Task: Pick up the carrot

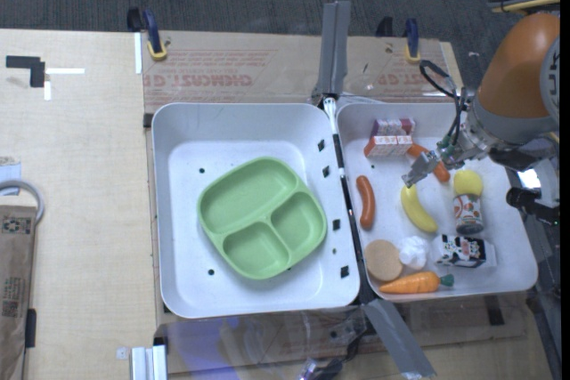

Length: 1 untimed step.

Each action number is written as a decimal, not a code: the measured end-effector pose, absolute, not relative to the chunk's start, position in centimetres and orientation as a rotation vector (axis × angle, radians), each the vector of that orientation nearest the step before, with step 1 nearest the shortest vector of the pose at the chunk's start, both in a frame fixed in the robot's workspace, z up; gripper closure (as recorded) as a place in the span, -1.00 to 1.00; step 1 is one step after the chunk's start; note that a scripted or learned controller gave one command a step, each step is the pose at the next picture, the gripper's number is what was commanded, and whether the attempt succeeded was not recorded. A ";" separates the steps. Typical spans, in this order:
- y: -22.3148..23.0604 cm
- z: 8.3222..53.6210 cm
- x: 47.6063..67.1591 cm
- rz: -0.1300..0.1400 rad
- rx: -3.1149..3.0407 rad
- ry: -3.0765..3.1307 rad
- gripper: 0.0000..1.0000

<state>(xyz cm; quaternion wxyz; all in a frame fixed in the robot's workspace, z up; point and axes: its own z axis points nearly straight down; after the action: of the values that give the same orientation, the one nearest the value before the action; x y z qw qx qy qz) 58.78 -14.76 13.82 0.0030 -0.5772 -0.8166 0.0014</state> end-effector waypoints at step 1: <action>-19.9 8.9 64.5 0.005 -2.047 -2.380 -1.00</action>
<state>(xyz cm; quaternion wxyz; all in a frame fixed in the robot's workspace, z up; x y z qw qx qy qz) 64.49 -19.91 8.87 0.0010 -0.6521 -0.7581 0.0014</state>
